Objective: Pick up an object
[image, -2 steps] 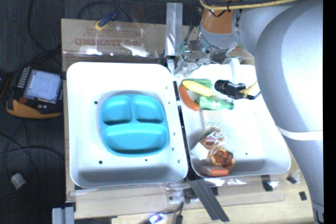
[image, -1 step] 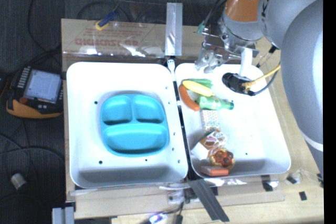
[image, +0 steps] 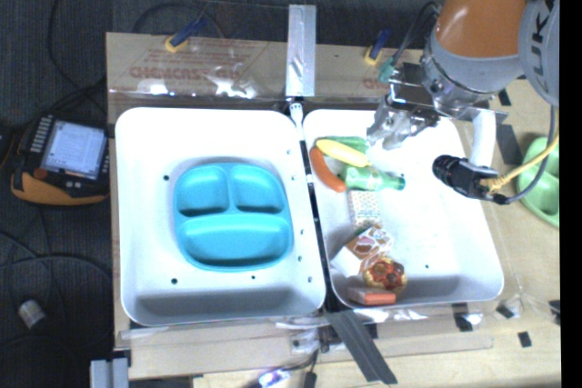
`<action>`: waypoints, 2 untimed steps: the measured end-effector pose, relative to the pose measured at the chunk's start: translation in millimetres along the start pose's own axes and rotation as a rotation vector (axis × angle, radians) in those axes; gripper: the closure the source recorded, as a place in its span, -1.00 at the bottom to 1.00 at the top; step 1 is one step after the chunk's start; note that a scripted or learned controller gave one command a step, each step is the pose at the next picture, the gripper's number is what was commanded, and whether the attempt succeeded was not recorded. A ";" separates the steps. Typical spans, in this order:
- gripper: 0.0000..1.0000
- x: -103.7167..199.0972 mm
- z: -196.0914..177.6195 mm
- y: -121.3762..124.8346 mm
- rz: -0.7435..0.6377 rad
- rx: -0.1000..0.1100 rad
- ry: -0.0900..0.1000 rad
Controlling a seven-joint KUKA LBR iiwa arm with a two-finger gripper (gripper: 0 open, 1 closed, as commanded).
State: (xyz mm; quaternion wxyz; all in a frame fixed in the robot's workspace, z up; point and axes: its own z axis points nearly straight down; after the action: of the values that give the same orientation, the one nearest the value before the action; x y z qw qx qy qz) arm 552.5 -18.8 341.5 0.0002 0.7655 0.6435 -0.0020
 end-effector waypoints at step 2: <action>1.00 31.1 -18.8 11.2 0.114 0.000 0.000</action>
State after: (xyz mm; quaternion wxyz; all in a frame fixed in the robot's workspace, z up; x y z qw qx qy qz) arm 568.9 10.0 360.2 0.0004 0.8010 0.5987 -0.0021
